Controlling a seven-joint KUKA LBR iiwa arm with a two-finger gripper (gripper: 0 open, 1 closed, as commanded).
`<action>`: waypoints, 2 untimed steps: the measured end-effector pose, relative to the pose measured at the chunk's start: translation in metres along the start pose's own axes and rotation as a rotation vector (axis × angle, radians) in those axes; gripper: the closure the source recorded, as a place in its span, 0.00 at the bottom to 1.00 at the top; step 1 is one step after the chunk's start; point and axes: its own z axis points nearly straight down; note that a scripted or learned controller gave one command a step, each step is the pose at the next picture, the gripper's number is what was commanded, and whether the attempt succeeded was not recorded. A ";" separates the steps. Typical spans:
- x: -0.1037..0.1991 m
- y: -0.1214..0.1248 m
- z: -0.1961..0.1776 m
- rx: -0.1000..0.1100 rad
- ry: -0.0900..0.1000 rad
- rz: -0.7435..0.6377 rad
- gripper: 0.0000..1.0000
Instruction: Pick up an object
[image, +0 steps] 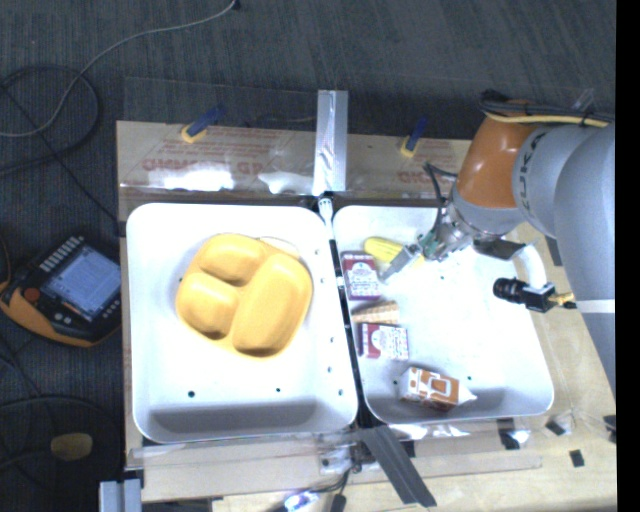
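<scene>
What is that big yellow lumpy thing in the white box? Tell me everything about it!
The big yellow thing looks soft and puffy, like three rounded lumps pressed together: two smaller ones at the top and left, one larger at the right. Its surface is smooth, slightly shiny, golden yellow. It lies on the floor of the left bin, near the middle, toward the far side. Nothing else touches it; the end effector is over in the right bin.

Tool (400, 262) apparently touching yellow object (381, 246), right bin (500, 345)
</scene>
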 end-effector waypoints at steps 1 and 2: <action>0.013 0.031 0.000 0.013 -0.005 0.015 0.00; 0.018 0.034 -0.009 0.011 0.001 0.007 1.00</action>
